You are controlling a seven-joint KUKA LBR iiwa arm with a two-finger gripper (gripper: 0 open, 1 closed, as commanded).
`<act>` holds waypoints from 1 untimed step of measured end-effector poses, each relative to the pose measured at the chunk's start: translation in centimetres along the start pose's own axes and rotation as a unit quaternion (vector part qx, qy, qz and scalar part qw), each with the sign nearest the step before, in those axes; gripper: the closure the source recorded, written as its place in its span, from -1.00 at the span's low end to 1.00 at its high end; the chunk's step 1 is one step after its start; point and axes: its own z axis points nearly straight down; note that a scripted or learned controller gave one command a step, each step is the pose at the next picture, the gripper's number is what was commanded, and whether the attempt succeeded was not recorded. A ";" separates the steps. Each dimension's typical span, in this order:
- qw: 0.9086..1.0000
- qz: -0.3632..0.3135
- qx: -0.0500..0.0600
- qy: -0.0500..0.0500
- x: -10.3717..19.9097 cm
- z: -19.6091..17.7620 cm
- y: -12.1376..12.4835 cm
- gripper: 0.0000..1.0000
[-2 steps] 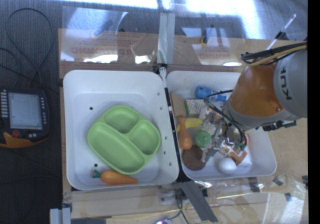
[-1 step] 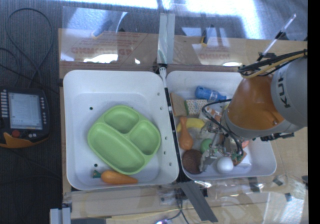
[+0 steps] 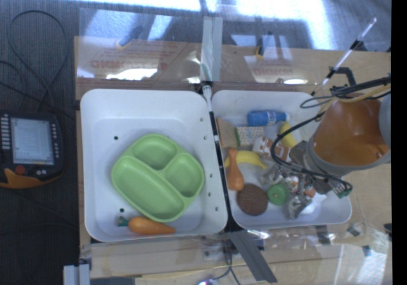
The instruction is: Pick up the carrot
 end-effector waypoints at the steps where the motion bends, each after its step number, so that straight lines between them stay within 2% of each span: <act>1: 1.000 -0.001 0.001 0.000 -0.2 -1.0 0.0 1.00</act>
